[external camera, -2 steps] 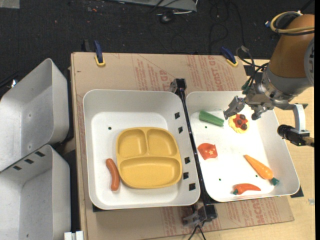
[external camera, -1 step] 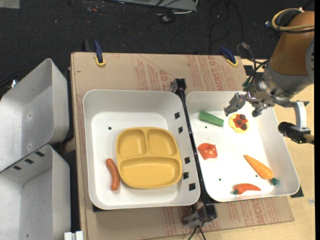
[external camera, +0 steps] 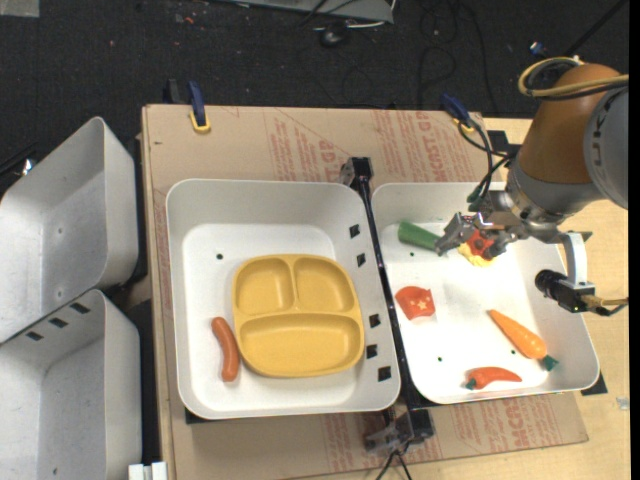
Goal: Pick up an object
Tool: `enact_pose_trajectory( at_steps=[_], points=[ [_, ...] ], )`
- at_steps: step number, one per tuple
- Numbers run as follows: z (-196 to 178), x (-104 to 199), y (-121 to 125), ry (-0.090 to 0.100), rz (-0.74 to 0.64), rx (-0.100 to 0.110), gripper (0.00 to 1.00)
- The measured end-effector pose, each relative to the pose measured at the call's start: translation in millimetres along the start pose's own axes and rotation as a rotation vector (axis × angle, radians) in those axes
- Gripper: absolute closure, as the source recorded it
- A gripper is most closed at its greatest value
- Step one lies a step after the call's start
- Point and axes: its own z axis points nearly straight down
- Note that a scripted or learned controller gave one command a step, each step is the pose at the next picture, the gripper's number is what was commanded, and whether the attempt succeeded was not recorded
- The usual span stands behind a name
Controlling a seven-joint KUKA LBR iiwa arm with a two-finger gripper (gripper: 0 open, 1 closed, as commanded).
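Yellow and red together mark a small toy lying near the back of the right bin, and the gripper sits directly over it, low in the bin. The toy shows just beneath and slightly to the right of the dark gripper parts, so close that the two overlap in the camera view. Whether they touch cannot be told, and the gripper's own state, released or clenched, cannot be told either, because the metal parts blur against the toy.

Just to the gripper's left lies a green cylinder, its long axis running left to right, its near end almost under the gripper. It looks like the second closest candidate to pick up.

Further toward the front of the same bin are a red pepper-like piece, an orange carrot lying diagonally, and a small red chili near the front wall. All three are well apart from the gripper.

The left bin holds a yellow divided plate with a reddish sausage beside it.

The grey and orange arm reaches in from the right. Judging by position, the likeliest target is the yellow and red toy, straight below.
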Motion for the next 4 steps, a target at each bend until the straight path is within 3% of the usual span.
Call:
enact_pose_trajectory(
  at_steps=[1,2,3,4],
  points=[
    [53.4,9.2,-6.3,0.001,0.0,0.0,0.0],
    [75.6,9.8,-6.6,0.0,0.0,-0.002,0.0],
    [64.0,9.8,-5.7,-0.001,0.0,-0.006,1.0],
    [8.4,1.8,2.1,-0.003,-0.002,-0.012,1.0]
  ],
)
